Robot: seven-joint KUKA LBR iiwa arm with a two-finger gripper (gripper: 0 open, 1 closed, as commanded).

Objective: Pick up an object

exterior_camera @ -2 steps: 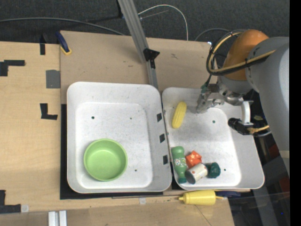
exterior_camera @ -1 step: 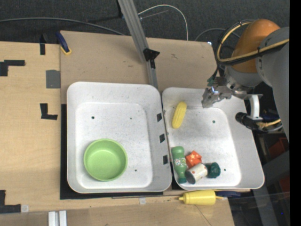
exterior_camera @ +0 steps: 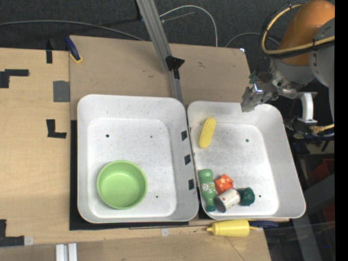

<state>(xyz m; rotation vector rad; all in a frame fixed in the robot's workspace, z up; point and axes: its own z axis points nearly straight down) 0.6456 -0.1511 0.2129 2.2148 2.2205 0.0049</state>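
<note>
My gripper [exterior_camera: 249,104] hangs over the far right corner of the right bin [exterior_camera: 272,145], with nothing visible between its fingers. A yellow corn cob [exterior_camera: 206,132] lies in that bin's far left part. Clustered at the near left of the bin are a green bottle [exterior_camera: 206,188], an orange-red block [exterior_camera: 223,183], a grey-white cylinder [exterior_camera: 227,199] and a dark green piece [exterior_camera: 247,196]. The gripper is well apart from all of them. In the left bin [exterior_camera: 130,113] a light green bowl [exterior_camera: 122,184] sits at the near left.
A yellow bottle-shaped object [exterior_camera: 230,228] lies on the bench just outside the right bin's near rim. A grey metal pole [exterior_camera: 157,31] slants down to the gap between the bins. Cables run across the back of the bench.
</note>
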